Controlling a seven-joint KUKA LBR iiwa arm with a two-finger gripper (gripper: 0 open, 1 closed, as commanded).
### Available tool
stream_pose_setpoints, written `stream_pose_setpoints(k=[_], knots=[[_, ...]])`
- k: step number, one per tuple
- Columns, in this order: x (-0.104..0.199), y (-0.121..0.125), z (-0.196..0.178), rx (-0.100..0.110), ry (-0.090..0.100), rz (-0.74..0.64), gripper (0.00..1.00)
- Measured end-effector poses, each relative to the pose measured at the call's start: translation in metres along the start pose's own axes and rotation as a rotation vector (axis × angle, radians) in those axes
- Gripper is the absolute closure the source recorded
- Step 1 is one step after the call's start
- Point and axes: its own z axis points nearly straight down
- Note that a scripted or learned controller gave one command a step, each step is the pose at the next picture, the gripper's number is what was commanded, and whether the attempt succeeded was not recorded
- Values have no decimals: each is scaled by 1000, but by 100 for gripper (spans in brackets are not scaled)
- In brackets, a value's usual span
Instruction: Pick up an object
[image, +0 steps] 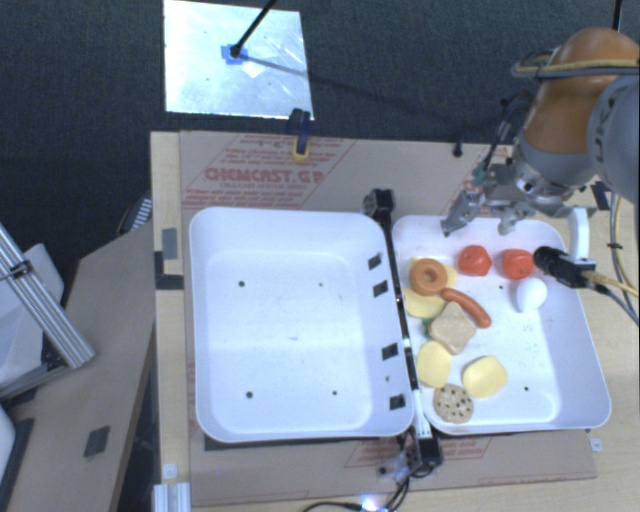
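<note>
Hung with jaws spread and pinching nothing, above the far rim of the right bin (585, 345), beyond the orange ring (430, 275) and toward the arm's side of it. Judged the nearest candidate to be the red piece (473, 260), just beside the orange ring on the arm's side and almost under the spread jaws. Would have called for a straight drop with the jaws kept wide and centred over that piece, then a close low on its sides, since a rounded thing probably slips if pinched near the top. Looked wise to turn the jaws so that neither tip came down on the orange ring. Noted a second red piece (517, 263) farther from the orange ring along the same line, and a white egg (530, 294) past that, slightly nearer the camera. Noted an orange sausage (468, 307) touching or nearly touching the orange ring on its near side, with a bread slice (453, 328) below, two yellow pieces (484, 376) nearer the camera, and a cookie (453, 403) nearest of all. Counted the crowding around the orange ring as the main hazard. Found the left bin (290, 320) well apart from the orange ring, across the black-clipped divider (385, 290), both bins resting on a cardboard-covered surface (270, 170).
</note>
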Motion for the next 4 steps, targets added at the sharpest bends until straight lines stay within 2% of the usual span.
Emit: stream_pose_setpoints(k=[1, 2, 3, 4], knots=[[91, -51, -17, 0, 4, -9, 0], [135, -68, -23, 2, 2, -6, 0], [248, -123, 3, 7, 5, -13, 0], [240, -119, -9, 0, 2, -1, 100]])
